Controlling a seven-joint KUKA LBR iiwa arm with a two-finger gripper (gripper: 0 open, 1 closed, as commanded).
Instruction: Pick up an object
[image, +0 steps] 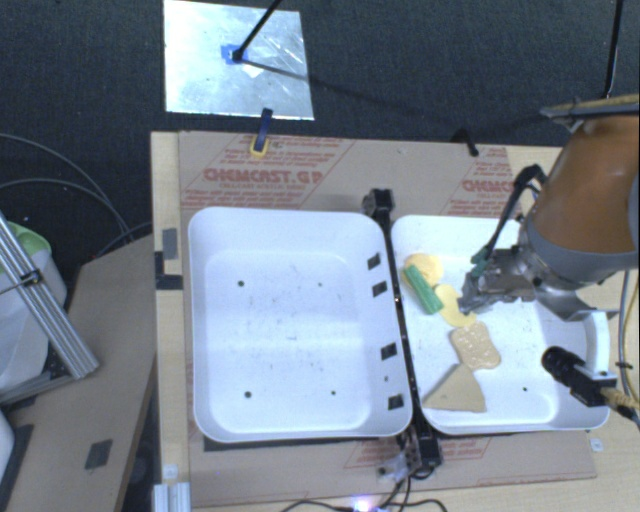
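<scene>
Item one, the arm (590, 190): I see it reaching in from the right, its orange band high over the right bin and the grey wrist below it.

Item two, the gripper (478, 292): I log it low inside the right bin (520, 400), near that bin's upper middle. Its dark tip sits just beside the green and yellow pieces. From my seat I cannot tell whether it is open or closed, and I see nothing clearly caught in it.

Item three, contents of the right bin, all gathered toward its left half:
- a green cylinder (424, 290), lying at a slant near the divider between the bins;
- a pale yellow lump (424, 266), touching the cylinder's upper end;
- a second yellow piece (455, 310), just below the gripper's tip and partly covered by it;
- a tan biscuit-like piece (476, 347) with a dimpled face, lying flat below the yellow piece;
- a tan wedge (458, 392), flat on the floor near the bin's lower left corner.

Item four, the left bin (290, 325): white, with faint dark scuffs on its floor.

Item five, the bench: both bins rest on a board of printed brown cardboard (300, 165). A shiny metal sheet (238, 58) lies on the dark floor beyond it.
</scene>
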